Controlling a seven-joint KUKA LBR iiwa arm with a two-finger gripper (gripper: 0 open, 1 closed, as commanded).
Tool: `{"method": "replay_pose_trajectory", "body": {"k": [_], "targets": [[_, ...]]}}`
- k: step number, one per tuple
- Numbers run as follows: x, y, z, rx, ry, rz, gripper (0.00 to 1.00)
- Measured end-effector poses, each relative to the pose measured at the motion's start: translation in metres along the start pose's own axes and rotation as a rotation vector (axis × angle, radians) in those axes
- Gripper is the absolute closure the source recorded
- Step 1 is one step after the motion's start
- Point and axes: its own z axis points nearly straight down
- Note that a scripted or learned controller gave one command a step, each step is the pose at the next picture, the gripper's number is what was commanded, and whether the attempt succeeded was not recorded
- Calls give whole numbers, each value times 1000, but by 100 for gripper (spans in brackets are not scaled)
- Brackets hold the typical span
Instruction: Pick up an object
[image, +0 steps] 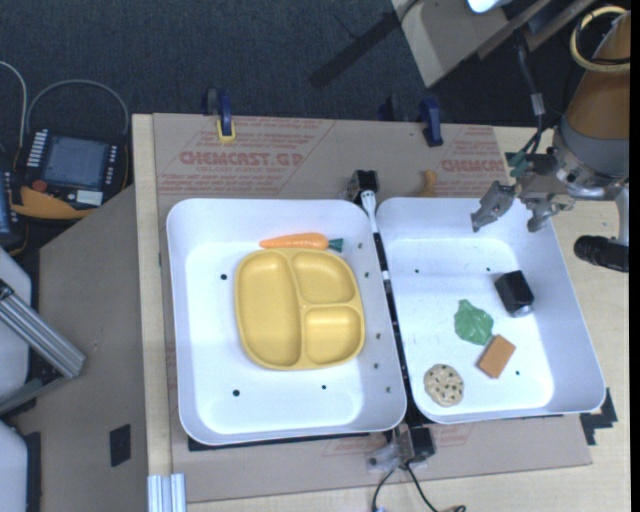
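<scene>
Nothing has been picked up yet, so the whole task is judged to be still ahead.

In the left bin (200, 400) a yellow divided plate (298, 307) is seen lying flat, and a toy carrot (296, 241) lies just beyond its far edge, near the bin's back wall.

In the right bin (570, 385) four small things are gathered toward the near right. A round speckled cookie (443, 384) lies nearest the front. A crumpled green leaf (473, 322) lies beyond it, and an orange-brown block (496, 356) is set just beside the leaf, perhaps touching it. A small black block (514, 292) rests farther back, apart from the others. Any of these could serve as the thing to be picked; the black block looks compact and firm, the leaf thin and floppy.

The gripper (513, 213) is held over the far right part of this bin, its two fingers spread wide with nothing between them, well apart from every object.
</scene>
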Motion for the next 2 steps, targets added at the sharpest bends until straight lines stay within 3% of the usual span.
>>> {"method": "replay_pose_trajectory", "body": {"k": [1, 2], "targets": [[0, 3, -8, -14, -2, -3, 0], [3, -4, 54, -6, -1, -2, 0]]}}
